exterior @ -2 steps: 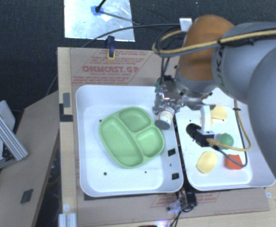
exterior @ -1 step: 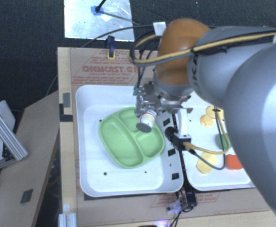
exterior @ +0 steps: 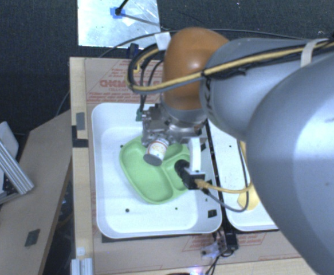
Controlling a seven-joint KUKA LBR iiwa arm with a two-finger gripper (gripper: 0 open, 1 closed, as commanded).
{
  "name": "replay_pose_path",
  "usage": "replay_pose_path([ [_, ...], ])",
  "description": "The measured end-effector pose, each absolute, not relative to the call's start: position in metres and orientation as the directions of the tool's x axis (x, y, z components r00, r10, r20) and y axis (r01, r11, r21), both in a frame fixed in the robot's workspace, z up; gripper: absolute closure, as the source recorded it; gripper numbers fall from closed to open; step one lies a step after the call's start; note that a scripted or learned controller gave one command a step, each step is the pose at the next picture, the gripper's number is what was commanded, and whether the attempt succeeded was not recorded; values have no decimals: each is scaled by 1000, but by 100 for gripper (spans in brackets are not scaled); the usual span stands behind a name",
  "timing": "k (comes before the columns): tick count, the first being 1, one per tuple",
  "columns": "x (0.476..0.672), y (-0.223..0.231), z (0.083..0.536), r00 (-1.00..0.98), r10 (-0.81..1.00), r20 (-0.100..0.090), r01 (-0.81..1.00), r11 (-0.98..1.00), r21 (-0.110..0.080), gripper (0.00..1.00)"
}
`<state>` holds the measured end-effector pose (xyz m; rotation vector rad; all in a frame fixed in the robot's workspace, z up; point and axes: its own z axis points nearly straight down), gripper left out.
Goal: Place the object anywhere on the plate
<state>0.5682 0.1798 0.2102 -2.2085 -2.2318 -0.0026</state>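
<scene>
An aluminium rail [exterior: 6,159] lies at the far left, off the counter [exterior: 46,171]. The left white bin [exterior: 106,211] holds a light green divided plate [exterior: 146,179]. Above the plate's upper part, a small white-and-tan cylinder [exterior: 156,150] sits right under the jaws [exterior: 158,135]; whether they clamp it cannot be told. The grey arm [exterior: 281,113] with its orange band [exterior: 189,67] and yellow cable [exterior: 230,189] hides most of the right bin [exterior: 252,225]. Red cardboard lettering [exterior: 118,83] behind is partly covered, unreadable.
</scene>
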Motion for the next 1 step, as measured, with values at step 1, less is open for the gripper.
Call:
replay_pose_path([
  [1, 569, 176, 210, -5, 1000, 1, 1000, 5, 0, 0],
])
